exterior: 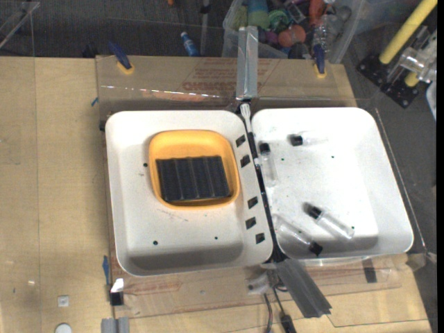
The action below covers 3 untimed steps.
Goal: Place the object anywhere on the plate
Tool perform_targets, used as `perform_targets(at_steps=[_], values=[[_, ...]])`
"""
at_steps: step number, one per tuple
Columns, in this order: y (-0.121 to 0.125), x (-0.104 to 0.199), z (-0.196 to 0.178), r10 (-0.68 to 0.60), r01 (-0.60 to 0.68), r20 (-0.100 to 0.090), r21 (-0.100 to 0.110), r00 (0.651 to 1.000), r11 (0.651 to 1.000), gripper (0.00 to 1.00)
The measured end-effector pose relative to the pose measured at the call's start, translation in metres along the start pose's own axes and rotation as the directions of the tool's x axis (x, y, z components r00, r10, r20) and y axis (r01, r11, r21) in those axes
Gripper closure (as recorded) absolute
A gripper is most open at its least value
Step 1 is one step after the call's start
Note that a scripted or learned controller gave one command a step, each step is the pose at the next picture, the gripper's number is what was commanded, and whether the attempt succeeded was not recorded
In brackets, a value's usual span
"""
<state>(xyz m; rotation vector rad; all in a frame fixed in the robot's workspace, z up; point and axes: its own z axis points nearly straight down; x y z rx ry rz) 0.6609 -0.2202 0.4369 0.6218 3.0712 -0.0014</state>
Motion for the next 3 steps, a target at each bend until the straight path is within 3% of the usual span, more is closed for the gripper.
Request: perform_targets(at_steps=[1, 3], values=[[0.000, 0.000, 0.000, -0.083, 0.083, 0.000, 0.000, 0.997, 0.997, 1.00], [0.001, -0.002, 0.035, -0.301, 0.301, -0.004, -0.002, 0.954, 0.954, 1.00]])
